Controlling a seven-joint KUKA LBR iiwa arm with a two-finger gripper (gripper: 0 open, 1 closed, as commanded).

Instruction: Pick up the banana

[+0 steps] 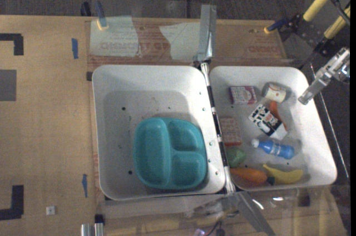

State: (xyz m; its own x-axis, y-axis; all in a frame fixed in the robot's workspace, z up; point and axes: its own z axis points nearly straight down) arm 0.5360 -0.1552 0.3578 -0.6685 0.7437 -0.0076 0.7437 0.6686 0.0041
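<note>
The yellow banana [285, 175] lies in the front right corner of the right bin [325, 143], close to its near wall. An orange carrot [250, 175] lies just left of it and a blue bottle [274, 148] just behind it. My gripper [307, 97] hangs over the right bin's far right rim, well behind the banana and apart from it. Nothing shows between its tips.
The right bin also holds a green item [236, 157], a black-and-white carton [266, 119], a pink box [243, 95], a tipped can [276, 92] and a pink packet [230, 130]. A teal divided tray [169, 153] sits in the left bin [111, 118].
</note>
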